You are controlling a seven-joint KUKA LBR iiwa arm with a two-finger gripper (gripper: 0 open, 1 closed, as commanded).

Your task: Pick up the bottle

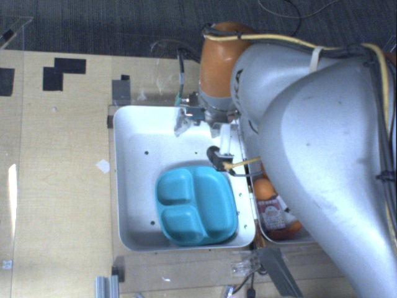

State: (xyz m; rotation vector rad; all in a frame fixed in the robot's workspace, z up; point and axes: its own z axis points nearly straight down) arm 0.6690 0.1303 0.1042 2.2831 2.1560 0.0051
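I saw the arm point(310, 135) stretched over the right bin point(276, 240), its wrist above the far end of the left bin point(133, 166). I could not tell whether the jaws were apart or together. The bottle point(274, 215) lay in the right bin, orange cap towards the far side, red label up, partly hidden under the arm. A blue divided tray point(197, 205) sat in the left bin, near its front wall

a pale wooden bench point(56, 191) is seen, on which two shallow white bins are set side by side: the left bin point(136, 160) in full, the right bin point(268, 238) largely hidden. black patches point(62, 73) are marked near its far edge.
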